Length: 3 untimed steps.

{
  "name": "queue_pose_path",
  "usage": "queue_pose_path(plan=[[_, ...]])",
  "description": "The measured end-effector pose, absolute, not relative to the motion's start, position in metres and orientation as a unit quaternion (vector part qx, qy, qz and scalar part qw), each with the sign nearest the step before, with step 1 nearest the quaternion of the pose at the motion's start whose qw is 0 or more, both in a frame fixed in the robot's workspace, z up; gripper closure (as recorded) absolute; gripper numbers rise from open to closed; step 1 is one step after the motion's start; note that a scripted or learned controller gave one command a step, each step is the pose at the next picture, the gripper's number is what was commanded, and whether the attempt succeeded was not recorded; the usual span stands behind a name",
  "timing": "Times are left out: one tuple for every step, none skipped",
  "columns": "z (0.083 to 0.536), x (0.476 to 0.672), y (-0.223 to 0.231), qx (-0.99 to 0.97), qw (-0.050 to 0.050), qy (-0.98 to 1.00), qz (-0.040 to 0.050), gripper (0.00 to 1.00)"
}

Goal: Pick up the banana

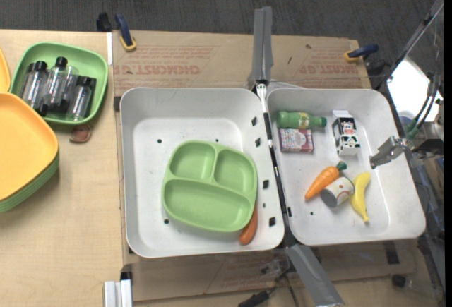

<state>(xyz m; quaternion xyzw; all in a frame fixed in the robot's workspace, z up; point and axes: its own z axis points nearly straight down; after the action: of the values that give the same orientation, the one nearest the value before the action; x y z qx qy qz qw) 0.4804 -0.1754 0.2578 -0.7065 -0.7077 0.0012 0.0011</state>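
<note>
While the banana point(361, 195) lies by the can point(337, 190), the jaws point(385, 152) hover nearby, openness unclear.

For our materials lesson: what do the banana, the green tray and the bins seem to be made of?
Banana: probably plastic, a toy; uniform yellow, smooth. Green tray: likely moulded plastic, matte; even colour, rounded compartments. Bins: seemingly white plastic, slightly glossy.
</note>
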Motion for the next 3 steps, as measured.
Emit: queue_pose_path(plan=[[0.121, 0.495, -0.185, -0.680, -0.008, -0.733, -0.0048, 0.00], [0.110, 0.490, -0.204, -0.743, -0.012, -0.669, -0.0122, 0.00], [0.110, 0.497, -0.203, -0.727, -0.014, -0.686, -0.0116, 0.00]])
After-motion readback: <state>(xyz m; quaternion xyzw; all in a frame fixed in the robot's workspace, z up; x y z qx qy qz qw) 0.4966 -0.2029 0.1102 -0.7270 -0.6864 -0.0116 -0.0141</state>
